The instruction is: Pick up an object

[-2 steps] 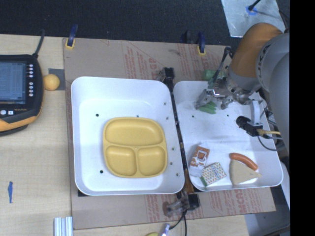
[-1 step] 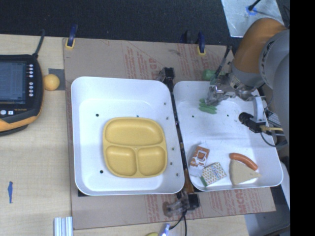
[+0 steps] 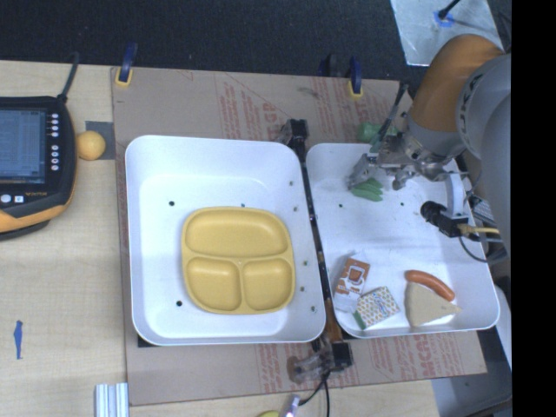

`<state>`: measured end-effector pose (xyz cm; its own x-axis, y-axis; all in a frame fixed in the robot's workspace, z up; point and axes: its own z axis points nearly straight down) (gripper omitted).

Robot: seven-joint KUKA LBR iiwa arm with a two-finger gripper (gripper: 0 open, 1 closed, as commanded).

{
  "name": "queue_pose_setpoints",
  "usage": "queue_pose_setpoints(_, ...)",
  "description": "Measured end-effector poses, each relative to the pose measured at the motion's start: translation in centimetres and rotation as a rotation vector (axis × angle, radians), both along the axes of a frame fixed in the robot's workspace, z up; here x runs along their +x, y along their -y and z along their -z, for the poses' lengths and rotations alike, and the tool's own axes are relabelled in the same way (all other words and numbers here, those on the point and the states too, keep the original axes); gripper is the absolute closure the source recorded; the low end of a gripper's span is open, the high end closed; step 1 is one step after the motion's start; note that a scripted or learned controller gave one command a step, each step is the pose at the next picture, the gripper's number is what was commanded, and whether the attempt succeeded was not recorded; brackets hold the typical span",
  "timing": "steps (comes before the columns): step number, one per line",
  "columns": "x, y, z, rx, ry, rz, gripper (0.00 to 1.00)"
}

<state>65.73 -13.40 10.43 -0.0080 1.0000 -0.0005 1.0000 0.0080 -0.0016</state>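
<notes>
here the gripper sits low at the right bin's far edge, over a green object.
whether its pincer is wide or closed, i cannot tell; it looks positioned to grasp.

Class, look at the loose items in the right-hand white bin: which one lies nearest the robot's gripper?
The small green object, right beside the gripper at the bin's far end. The orange sausage, pale wedge and two packets lie along the near edge.

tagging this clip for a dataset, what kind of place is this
Most likely a robotics lab bench set up for grasping trials. A KUKA arm reaches over two white bins, a teach pendant lies on the bench, and clamps hold the cardboard underlay. The bins hold toy food and a yellow divided plate.
</notes>
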Motion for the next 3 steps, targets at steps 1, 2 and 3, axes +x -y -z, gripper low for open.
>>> queue_pose_setpoints(1,0.0,0.0,-1.1,0.000,0.000,-0.002,1.00)
queue_pose_setpoints(2,0.0,0.0,-1.0,0.000,0.000,-0.002,0.00)
queue_pose_setpoints(3,0.1,0.1,-2.1,-0.001,0.002,-0.004,1.00)
